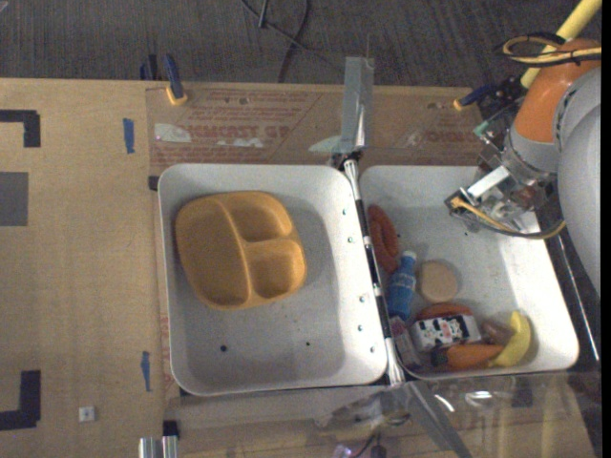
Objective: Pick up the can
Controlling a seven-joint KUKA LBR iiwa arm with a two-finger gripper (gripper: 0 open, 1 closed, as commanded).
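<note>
Camera view puts the can [446, 331], with its white label and dark markings, lying on its side near the front edge of the right bin [496, 256], packed among other things: an orange carrot-shaped piece [472, 355] lies just in front of it, a yellow banana [516, 340] curves at its right, a red-orange item [445, 309] sits right behind it, and a blue bottle [402, 285] leans along the bin's left wall just to its left. A round tan disc [439, 281] rests a little farther back, and a reddish sausage-like piece [384, 238] lies along the same left wall behind the bottle. My gripper [492, 198] hangs over the far right corner of that bin, well apart from the can, with yellow and black cables looped beside it; I cannot tell from this slant whether my fingers are spread or pressed together, and nothing shows between them. My orange band [549, 98] and grey arm come in from the right. The left bin [263, 351] holds an orange divided plate [239, 248] toward its back left. Both bins sit on a pale wooden bench [76, 284] marked with black tape corners and short blue tape strips; flattened cardboard [248, 122] lies behind the bins, and beyond it is dark carpet [143, 12] with a black cable [277, 8] trailing across.
</note>
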